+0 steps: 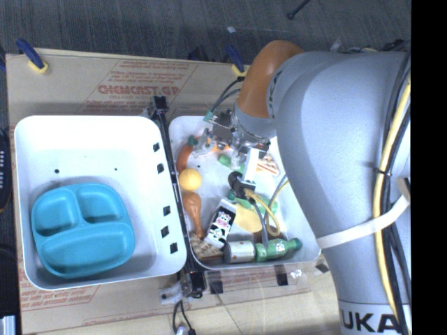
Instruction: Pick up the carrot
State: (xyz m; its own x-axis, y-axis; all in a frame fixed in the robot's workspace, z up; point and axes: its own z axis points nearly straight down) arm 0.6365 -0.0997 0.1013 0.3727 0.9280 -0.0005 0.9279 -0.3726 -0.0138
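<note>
The carrot (pixel 183 159) is a small orange piece lying against the left wall of the right bin (pixel 302 222), near its back. My gripper (pixel 218 139) hangs low over the back of that bin, just right of the carrot's upper end. Wires and the wrist body hide most of the gripper. I see nothing orange held in it.
In the right bin lie a yellow lemon (pixel 190 180), a brown drumstick-shaped item (pixel 193 208), a black-and-white carton (pixel 221 225), a can (pixel 239 251), a green bottle (pixel 274 248), a banana (pixel 253 211) and a white box (pixel 263 169). A blue divided tray (pixel 82 225) sits in the left bin (pixel 84 138).
</note>
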